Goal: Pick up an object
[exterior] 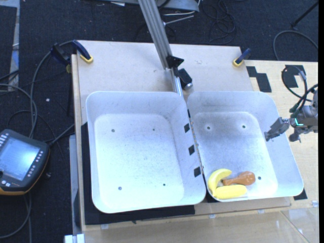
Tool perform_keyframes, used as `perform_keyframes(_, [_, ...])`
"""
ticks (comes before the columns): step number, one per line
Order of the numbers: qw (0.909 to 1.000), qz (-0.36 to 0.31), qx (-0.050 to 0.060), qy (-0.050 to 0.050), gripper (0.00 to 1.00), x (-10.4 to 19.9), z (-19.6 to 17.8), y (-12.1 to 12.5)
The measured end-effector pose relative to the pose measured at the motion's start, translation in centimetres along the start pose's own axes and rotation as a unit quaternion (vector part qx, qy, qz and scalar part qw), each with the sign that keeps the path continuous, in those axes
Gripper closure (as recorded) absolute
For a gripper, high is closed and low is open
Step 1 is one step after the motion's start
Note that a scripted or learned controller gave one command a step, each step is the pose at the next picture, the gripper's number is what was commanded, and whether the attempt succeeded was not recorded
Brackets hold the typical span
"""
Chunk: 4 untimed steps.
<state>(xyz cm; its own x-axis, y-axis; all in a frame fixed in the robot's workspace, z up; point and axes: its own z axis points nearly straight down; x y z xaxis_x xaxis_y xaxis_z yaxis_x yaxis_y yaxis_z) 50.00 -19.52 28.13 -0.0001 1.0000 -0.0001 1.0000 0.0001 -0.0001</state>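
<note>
The claw (277,128) sits at the right rim of the right bin (283,151), dark and small against the white wall, and I cannot tell how it stands from this angle. Nothing is visibly caught in it. It hangs over the bin's right side, about halfway along that edge of the tabletop (126,65).

Moving out from there, the targets lie well apart from it, down in the near corner of the right bin, close to the divide between the two bins. There's a banana (218,176), curved and yellow, and just beside it a brownish drumstick-shaped toy (242,177), with a second yellow piece (232,192) lying under both, touching or nearly so. The three are bunched tight against the near wall.

My read: these look like light plastic play food, stiff and smooth, likely to skid if pinched off-centre. The drumstick's narrow neck looks like the best place to grab, since it is slim and lies clear of the bin wall. The banana's curve would want a grip across its middle.

The left bin (101,110) lies alongside, and a slanted metal pole (157,29) rises from the far edge of the tabletop.
</note>
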Motion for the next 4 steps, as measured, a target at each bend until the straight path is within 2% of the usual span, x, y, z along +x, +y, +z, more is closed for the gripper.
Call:
perform_keyframes(1, [1.0000,0.000,0.000,0.000,0.00,0.0,0.0,0.0])
perform_keyframes(3, [1.0000,0.000,0.002,0.001,0.00,0.5,11.4,1.6])
perform_keyframes(4, [1.0000,0.000,0.003,0.001,0.00,1.3,17.2,1.0])
